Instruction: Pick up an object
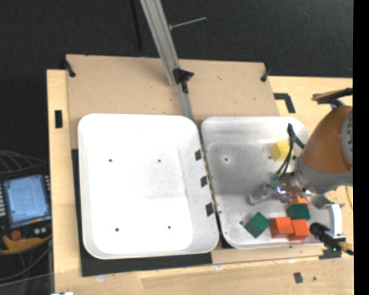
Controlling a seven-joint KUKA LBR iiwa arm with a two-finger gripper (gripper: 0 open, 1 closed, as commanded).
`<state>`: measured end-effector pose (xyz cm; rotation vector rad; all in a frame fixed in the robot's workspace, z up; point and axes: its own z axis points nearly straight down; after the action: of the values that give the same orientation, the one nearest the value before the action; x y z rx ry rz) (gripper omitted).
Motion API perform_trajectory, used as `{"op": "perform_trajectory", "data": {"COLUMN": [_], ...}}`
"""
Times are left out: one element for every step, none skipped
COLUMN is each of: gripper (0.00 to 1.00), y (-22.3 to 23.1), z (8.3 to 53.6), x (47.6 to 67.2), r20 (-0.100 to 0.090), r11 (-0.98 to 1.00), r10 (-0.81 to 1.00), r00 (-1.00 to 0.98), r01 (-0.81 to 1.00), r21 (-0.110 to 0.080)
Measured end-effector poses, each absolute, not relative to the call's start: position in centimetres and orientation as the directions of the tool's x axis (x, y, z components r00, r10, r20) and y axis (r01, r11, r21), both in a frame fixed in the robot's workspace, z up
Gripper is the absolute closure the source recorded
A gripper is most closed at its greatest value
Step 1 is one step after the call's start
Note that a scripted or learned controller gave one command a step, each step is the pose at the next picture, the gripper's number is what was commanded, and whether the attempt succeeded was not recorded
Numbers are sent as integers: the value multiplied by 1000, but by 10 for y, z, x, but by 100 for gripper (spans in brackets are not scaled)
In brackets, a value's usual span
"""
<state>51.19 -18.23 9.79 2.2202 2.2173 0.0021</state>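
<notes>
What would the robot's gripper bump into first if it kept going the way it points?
Probably the bare floor of the right bin. The gripper points left, above the green block, though depth is unclear.

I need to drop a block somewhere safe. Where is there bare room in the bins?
The left bin has bare floor wall to wall. In the right bin, the far left part is free, bordered by the yellow block. Its near right corner is crowded: green block, orange blocks and the gripper.
</notes>
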Motion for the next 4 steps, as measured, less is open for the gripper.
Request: {"op": "perform_trajectory", "data": {"gripper": [100, 100, 100, 100], "y": [-183, -193, -202, -206], "z": [110, 156, 203, 248], "x": [513, 514, 513, 512], "r20": [-1, -3, -3, -3], "r11": [-9, -7, -5, 3], "r10": [1000, 1000, 1000, 1000], "r00": [9, 7, 5, -3], "r01": [1000, 1000, 1000, 1000], "r21": [8, 6, 7, 7]}}
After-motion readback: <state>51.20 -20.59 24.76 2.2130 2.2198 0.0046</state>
